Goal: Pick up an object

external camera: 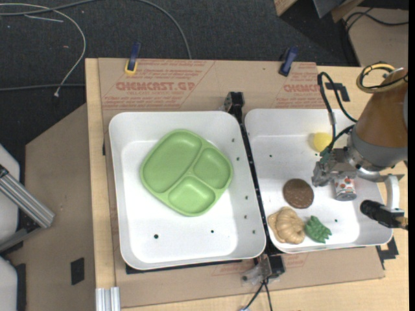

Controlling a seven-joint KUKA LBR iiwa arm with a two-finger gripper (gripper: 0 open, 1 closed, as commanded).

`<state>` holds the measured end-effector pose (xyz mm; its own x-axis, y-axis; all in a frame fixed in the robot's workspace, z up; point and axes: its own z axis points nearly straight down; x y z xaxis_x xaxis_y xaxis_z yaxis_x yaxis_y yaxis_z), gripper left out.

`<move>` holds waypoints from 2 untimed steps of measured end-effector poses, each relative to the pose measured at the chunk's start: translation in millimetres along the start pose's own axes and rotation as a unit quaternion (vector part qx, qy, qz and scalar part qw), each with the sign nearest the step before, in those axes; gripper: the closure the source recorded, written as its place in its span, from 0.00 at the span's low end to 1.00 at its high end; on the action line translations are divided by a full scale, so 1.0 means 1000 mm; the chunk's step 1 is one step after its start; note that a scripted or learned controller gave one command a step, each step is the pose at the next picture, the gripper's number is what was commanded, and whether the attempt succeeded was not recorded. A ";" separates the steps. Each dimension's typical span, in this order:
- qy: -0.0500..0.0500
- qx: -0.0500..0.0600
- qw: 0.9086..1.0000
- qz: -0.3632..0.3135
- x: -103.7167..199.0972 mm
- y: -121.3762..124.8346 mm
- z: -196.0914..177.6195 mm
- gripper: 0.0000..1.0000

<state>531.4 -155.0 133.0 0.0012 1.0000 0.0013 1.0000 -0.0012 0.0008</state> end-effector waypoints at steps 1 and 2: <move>-0.001 -0.003 1.000 -0.001 0.003 0.002 -0.064 1.00; -0.001 -0.001 1.000 -0.001 0.003 0.003 -0.095 1.00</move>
<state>534.5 -152.3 227.9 -0.0014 1.0000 -0.0007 1.0000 0.0014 0.0035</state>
